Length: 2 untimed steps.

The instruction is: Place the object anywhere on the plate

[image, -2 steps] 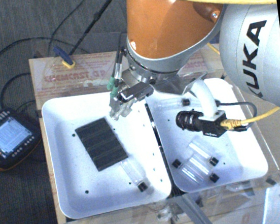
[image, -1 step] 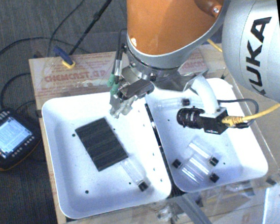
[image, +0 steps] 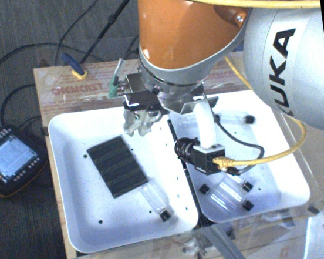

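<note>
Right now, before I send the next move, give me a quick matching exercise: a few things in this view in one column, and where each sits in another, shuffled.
Things:
1. black ridged plate
2. clear bottle with a black cap
3. gripper
4. handheld pendant with a lit screen

Places:
A. on the floor, left of the bench
B. over the back edge of the left bin, near the divider
C. lying flat in the middle of the left bin
D. at the front of the left bin, just right of the plate's near corner

Pairs: 1-C, 2-D, 3-B, 4-A
</note>
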Each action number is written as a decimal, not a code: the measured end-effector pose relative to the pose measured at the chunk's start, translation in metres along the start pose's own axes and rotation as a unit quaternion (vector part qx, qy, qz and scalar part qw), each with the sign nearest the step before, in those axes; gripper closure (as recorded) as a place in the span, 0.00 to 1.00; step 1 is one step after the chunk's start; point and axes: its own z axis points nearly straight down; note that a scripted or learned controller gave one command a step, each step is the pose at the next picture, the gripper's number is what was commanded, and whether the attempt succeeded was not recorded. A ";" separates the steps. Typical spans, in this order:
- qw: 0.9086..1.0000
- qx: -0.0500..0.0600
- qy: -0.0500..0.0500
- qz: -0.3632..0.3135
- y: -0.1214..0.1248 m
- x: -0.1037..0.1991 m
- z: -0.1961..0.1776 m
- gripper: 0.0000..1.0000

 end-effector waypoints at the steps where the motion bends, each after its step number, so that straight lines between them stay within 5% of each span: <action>1: 0.976 -0.001 0.000 -0.217 -0.002 -0.056 -0.001 1.00; 2: 0.955 -0.001 0.001 -0.297 0.000 -0.012 0.000 1.00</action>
